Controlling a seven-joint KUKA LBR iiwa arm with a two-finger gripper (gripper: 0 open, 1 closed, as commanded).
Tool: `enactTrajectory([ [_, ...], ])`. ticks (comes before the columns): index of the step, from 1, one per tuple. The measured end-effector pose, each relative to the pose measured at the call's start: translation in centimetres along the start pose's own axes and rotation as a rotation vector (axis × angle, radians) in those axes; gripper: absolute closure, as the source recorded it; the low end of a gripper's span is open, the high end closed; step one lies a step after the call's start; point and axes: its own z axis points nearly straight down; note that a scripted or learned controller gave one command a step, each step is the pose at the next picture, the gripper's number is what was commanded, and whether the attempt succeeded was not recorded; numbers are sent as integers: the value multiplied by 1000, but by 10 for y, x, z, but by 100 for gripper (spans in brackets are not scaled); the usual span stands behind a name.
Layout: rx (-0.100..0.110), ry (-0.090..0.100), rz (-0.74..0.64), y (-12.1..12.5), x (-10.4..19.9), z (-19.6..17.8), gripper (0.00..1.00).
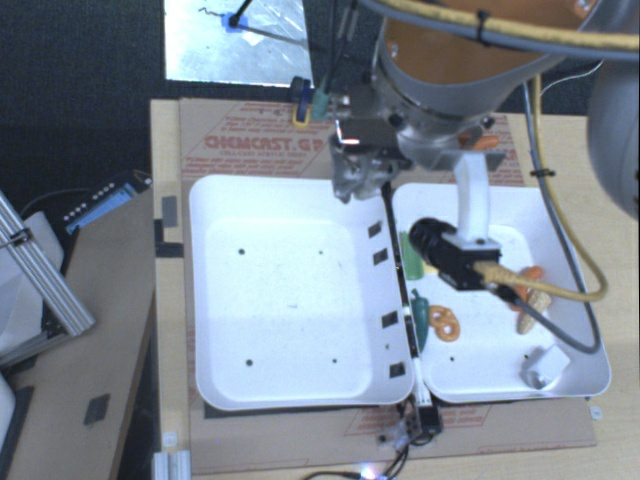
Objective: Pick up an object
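Pale wooden worktop (165, 158) carrying a brown cardboard sheet with red print (250, 143), on which two shallow white plastic bins sit side by side, rims touching. The grey arm with an orange band (470, 68) enters from the right, is cut off by the upper edge, and hides the far rim of the right bin (480, 373). The left bin (290, 298) shows a bare white floor with small dark dots.

The metal gripper (357, 173) hangs over the far end of the shared rim. It is seen from above and slightly blurred, so whether it is apart or together cannot be told, and nothing is seen clamped in it.

All loose objects lie in the right bin, nearer the camera than the gripper and to its right, well apart from it.

- A tan elongated piece (530, 306) lies toward the right wall, its long axis slanting from far right to near left. Robot cabling crosses it, leaving its outline unclear.
- A green pepper-shaped piece (419, 318) lies just beside the shared rim, its long axis roughly parallel to that rim. Which end is its tip is hard to make out.
- An orange pretzel-shaped piece (445, 324) lies just beside the green piece on its right.
- A pale grey angular piece (541, 368) rests near the near right corner, its form indistinct against the white floor.
- A yellow-green piece (405, 253) lies against the shared rim and is partly hidden by robot hardware.
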Motion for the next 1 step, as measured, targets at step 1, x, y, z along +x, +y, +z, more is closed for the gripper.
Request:
enactTrajectory([
  [1, 1, -3, 13, 0, -97, -8, 100],
])
